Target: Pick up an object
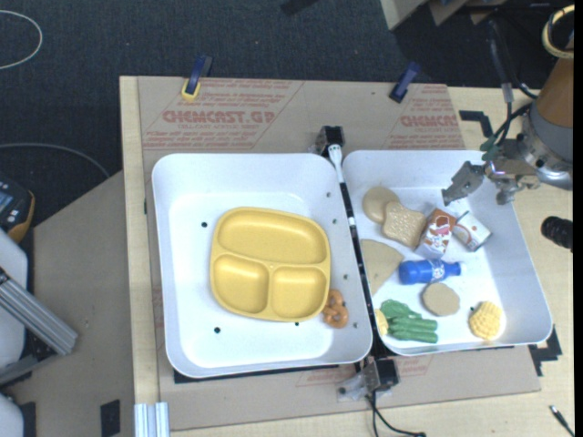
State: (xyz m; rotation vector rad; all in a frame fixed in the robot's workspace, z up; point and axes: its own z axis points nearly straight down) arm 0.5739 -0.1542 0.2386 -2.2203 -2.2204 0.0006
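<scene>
The right bin holds several toy foods: a tan cookie, a bread slice, a red and white can, a small white carton, a blue bottle, a tan wedge, a round tan piece, green beans and a yellow corn piece. My gripper hangs over the bin's far right part, just above the can and carton. It is open, one finger splayed left, with nothing between the fingers.
The left bin bears a yellow compartment plate and a small brown pretzel-like piece at the plate's near right corner. A black divider clip sits between the bins at the back. Cables run on the right.
</scene>
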